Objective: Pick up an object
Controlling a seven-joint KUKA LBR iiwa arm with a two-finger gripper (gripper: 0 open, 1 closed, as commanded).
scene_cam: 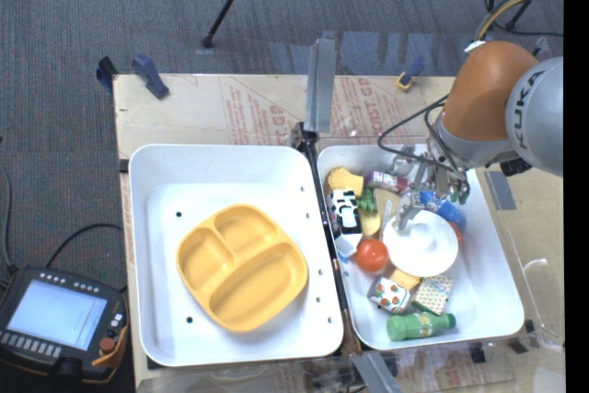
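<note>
- Gripper point(416, 205) low in right bin point(502, 290), above far-left edge of white plate point(421, 244); finger state cannot tell, wrist hardware and cables blur the tips.
- Nothing seen pinched; no grasp claimed.
- Likely target: plate rim or the small things just beside it; descent point sits at the clutter's far side, probably chosen by the program.
- Blue object point(451, 214) touching plate's far-right edge, partly under wrist.
- Tomato point(372, 255) touching plate's left side; yellow item point(344, 180) and black-and-white box point(346, 210) by left wall.
- Green bottle point(420, 325) lying flat near front wall, patterned blocks point(433, 294) between it and plate.
- Pickables all crowded in right bin; crowding makes a clean pinch doubtful.
- Left bin point(152, 198) holds yellow tray point(241, 266), well apart from gripper.
- Arm point(502, 101) reaching in from right.
</note>
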